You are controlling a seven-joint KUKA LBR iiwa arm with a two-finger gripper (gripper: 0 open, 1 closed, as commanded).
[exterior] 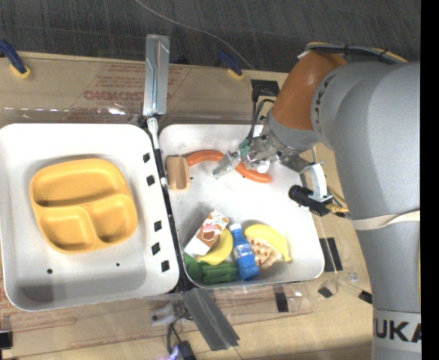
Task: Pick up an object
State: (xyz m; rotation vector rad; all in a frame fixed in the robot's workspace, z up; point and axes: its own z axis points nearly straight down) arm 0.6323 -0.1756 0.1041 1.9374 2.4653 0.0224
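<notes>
My gripper (236, 161) is low over the back of the right bin (302, 223), reaching in from the right under the orange wrist band. It hovers at or on a thin orange sausage-like piece. One end of the orange piece (203, 157) shows to the gripper's left. Another orange stretch (254, 175) shows just below and to its right. Whether these are one thing or two is hidden by the gripper. I see nothing lifted off the bin floor.
A tan block (177, 172) stands by the divider. At the right bin's front lie a small carton (210, 230), a banana (219, 253), a blue bottle (243, 254), a yellow fruit (270, 238) and a green item (211, 272). The left bin holds a yellow compartment tray (84, 203).
</notes>
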